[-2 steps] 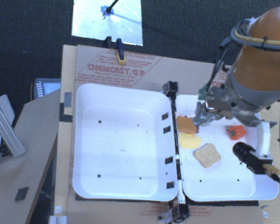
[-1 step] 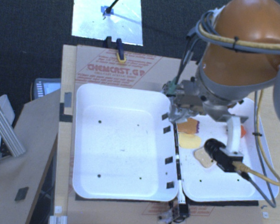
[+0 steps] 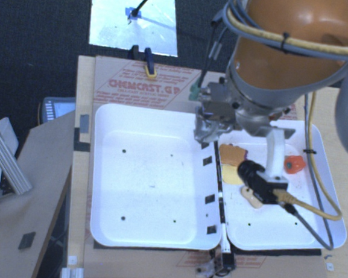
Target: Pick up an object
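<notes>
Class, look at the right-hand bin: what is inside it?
The right bin holds an orange-brown slab, a yellow piece, an orange-red object and a tan piece. The arm and black cable fitting cover anything beneath them.

Probably robotics lab: white bins [image 3: 163,119] on bench [image 3: 87,97], cabling [image 3: 313,208], aluminium extrusion [image 3: 3,157].

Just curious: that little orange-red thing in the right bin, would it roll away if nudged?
The orange-red thing looks rounded, so it may well roll. It seems small, so probably light. The arm partly hides it, so its full shape is unclear.
</notes>
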Controlling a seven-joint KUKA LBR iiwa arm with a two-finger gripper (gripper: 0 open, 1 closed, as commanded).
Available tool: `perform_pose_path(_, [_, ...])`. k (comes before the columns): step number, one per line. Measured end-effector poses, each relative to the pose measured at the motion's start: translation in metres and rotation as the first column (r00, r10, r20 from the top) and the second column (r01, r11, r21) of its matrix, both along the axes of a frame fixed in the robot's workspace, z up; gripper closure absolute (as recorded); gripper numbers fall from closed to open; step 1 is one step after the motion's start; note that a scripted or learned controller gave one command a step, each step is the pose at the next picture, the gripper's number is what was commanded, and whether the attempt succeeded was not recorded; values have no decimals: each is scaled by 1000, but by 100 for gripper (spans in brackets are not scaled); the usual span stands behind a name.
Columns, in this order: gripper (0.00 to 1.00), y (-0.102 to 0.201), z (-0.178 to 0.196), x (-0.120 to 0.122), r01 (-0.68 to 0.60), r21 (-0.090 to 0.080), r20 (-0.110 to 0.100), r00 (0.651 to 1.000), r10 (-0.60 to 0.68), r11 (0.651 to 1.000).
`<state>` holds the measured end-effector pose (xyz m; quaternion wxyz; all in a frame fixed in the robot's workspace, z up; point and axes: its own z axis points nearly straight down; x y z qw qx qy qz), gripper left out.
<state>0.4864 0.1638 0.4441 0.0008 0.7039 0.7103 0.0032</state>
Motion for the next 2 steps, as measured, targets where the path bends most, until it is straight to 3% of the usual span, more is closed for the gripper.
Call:
perform_pose_path(1, [100,24,58,0,2,0,2,1000,-2,1000])
perform_pose_path(2, [100,57,74,0,1,0,-2,1000,-1,1000])
